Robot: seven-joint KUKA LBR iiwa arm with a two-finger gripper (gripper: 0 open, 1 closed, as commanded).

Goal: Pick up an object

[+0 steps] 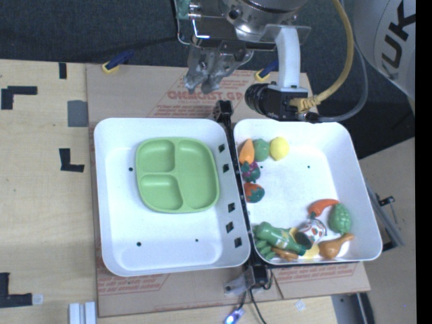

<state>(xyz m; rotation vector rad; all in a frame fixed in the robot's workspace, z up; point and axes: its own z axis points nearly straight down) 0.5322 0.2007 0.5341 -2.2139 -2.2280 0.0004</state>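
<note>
The jaws (206, 79) hang up high near the top middle of the frame, above the cardboard behind the two bins. The two fingers sit close together with nothing between them, so the jaws look shut and hold no toy.

The toys to pick from lie in the right bin (341, 140). A yellow ball (279, 148) sits beside an orange carrot (246, 150) near the bin's top left corner. A heap of toys (300, 238) is crowded along the bottom edge, with a green bumpy toy (340, 217) just above it.

These look like small plastic play foods. I think they are light, hard and a bit slippery, so they may roll or pop out when squeezed. The yellow ball seems the easiest one, because it has bare floor to its right. Squeezing it across its middle looks best.

The left bin (111, 181) holds a green plate (178, 175) with three sections.
</note>
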